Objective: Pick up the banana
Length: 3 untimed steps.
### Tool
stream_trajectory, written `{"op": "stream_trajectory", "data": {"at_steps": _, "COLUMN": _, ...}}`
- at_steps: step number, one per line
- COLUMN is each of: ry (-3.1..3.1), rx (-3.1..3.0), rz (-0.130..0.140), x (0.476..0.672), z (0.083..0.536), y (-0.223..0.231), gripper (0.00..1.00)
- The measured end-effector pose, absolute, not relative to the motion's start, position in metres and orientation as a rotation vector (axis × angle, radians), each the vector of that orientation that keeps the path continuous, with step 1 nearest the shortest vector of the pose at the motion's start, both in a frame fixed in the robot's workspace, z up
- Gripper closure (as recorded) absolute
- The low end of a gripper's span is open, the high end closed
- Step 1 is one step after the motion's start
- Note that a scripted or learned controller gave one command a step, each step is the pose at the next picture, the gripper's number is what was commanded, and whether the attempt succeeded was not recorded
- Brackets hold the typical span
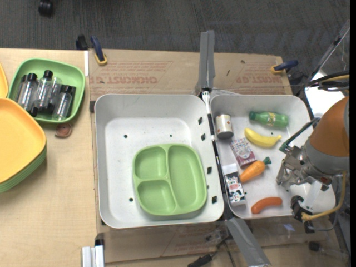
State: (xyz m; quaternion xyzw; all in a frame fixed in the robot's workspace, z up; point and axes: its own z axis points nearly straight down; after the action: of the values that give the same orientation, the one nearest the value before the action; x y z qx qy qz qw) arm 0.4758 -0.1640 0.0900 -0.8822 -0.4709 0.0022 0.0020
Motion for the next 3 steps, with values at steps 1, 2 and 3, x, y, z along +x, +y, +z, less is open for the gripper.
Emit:
{"op": "stream_trajectory", "data": {"at_steps": 1, "ry": -1.549, "rx": -2.731, "rz": 0.005, "x": 0.507, "z": 0.116, "y": -0.167, "gripper": 1.0}}
{"op": "stream_trajectory", "data": {"at_steps": 2, "ry": -1.361, "rx": -2.827, "rz": 0.008, "x": 0.476, "z": 0.09, "y": -0.154, "gripper": 1.0}}
{"op": "stream_trajectory", "data": {"at_steps": 3, "ry": -1.184, "rx": -2.907, "rz": 0.008, "x": 0.492, "z": 0.09, "y": -0.153, "gripper": 1.0}}
